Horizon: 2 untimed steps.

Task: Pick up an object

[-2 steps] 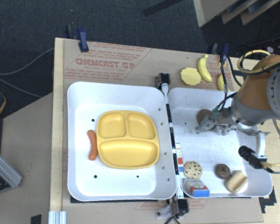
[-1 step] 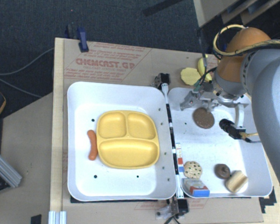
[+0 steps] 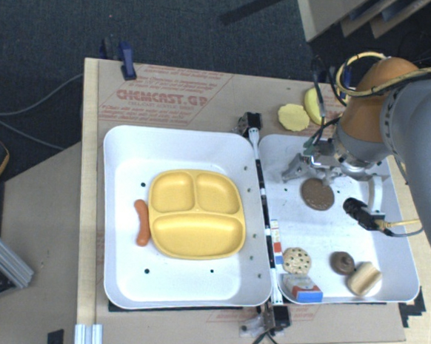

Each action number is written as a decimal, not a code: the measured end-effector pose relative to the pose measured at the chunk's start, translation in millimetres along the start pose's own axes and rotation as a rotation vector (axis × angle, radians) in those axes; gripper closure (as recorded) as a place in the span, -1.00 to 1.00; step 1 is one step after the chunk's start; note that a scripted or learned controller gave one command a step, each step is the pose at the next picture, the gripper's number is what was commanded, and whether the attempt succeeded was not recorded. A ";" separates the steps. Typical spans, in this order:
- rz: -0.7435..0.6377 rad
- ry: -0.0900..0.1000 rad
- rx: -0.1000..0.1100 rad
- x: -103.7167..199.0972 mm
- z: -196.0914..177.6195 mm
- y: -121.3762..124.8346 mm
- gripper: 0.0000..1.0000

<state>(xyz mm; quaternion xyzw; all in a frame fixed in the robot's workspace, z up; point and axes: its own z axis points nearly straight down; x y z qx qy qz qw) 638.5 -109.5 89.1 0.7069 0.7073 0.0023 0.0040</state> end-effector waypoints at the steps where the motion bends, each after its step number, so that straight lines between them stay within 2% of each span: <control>1: 0.001 0.000 -0.001 -11.3 -0.3 -21.0 -1.00; 2: 0.002 0.000 0.000 -40.2 -0.3 -45.3 -1.00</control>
